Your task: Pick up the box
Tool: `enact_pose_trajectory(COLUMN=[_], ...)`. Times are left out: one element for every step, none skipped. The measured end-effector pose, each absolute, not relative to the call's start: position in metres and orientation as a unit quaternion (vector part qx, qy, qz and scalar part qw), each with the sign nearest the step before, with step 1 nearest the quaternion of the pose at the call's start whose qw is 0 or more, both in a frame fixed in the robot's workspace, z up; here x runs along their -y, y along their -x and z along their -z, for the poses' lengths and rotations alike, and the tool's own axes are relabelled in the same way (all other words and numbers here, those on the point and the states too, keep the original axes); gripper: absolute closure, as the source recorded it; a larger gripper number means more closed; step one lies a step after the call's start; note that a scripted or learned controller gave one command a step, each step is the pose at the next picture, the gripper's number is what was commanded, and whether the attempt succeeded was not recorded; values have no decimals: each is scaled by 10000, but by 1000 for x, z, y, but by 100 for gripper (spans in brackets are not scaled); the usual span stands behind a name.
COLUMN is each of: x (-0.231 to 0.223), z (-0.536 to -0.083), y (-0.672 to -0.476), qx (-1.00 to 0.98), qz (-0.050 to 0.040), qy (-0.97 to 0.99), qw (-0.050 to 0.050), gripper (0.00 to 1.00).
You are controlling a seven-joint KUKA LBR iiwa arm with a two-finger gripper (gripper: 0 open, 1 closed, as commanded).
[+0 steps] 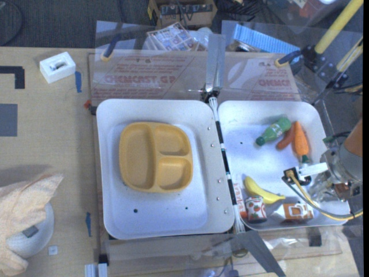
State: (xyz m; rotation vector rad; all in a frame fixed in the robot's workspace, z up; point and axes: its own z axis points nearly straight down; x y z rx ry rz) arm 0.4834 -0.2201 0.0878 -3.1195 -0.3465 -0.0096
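The box sits in the right bin, just below the left end of the banana and touching it. Its print is red and white but too small to read. A carton, white and orange, lies just below the banana's right tip, and its shape is hard to make out.

The gripper hangs right of the banana, above the carton and well apart from the box. It is blurred, so I cannot tell whether it is released or clenched. The arm is cut off at the frame's edge.

Up from the banana lie a bottle and a carrot, with a reddish thing between them, too small to identify. Left of the banana, in the left bin, rests a yellow tray.
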Motion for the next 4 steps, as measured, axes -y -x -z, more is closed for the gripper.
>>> enact_pose_trajectory(x=[220,220,220,220], z=[-88,-88,-88,-88], y=[-483,-483,-483,-483], qx=[1047,1049,1049,1151], qz=[34,32,31,28], qy=[9945,9945,9945,9934], qw=[16,15,14,18], gripper=[100,100,100,100])
